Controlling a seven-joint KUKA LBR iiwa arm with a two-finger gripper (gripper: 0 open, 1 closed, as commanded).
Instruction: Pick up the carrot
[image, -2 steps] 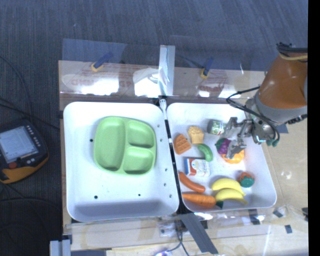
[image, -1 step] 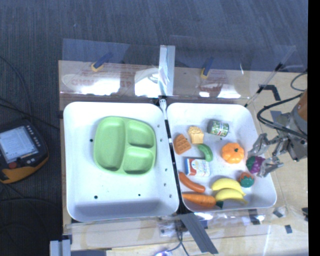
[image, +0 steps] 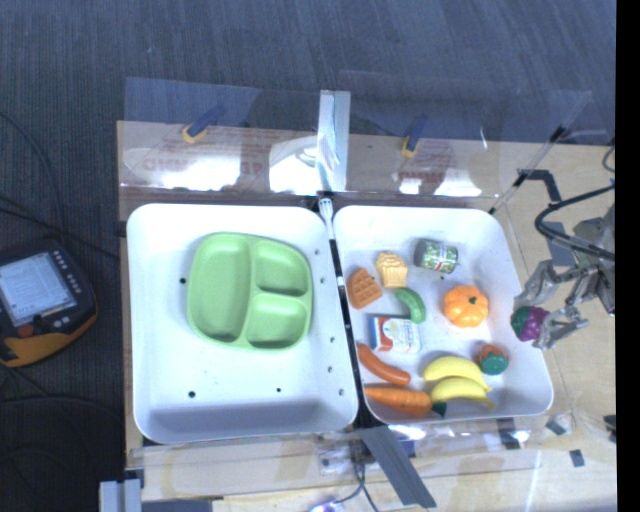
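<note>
The long orange carrot (image: 399, 400) lies partly hidden under the yellow bananas (image: 457, 379) at its right end; the grey arm (image: 590, 262) is cut off at the right.

Two white bins, toy food on the right, arm at the right edge.
Left bin (image: 160, 390) holds a green divided plate (image: 250, 290). Right bin (image: 500, 240): carrot (image: 398, 400) against the near wall, sausage (image: 383, 366) just beyond it, bananas (image: 458, 380) to its right; pumpkin (image: 466, 306), can (image: 436, 256) and pickle (image: 410, 303) farther back. Gripper (image: 548, 318) hangs over the bin's right rim, a purple object (image: 528, 322) between its fingers.
</note>
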